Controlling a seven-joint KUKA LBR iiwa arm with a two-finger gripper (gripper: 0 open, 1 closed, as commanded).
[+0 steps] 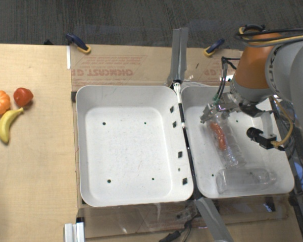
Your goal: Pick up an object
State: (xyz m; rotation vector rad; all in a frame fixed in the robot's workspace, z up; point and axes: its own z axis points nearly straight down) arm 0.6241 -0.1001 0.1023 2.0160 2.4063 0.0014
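On the bench, 3 toy fruits lie far left, then the left bin. In the right bin, a clear bottle with an orange insert lies slantwise; it looks light, slick and crushable, best taken across its middle. The claw hangs at its upper end; its opening I cannot tell.

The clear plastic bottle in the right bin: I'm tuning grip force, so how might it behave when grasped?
The clear plastic bottle looks thin-walled, so probably light and crushable. It lies on its side, so a nudge may roll it. Its glossy surface could slip.

Clear bottle w/ orange inside, flat in right bin
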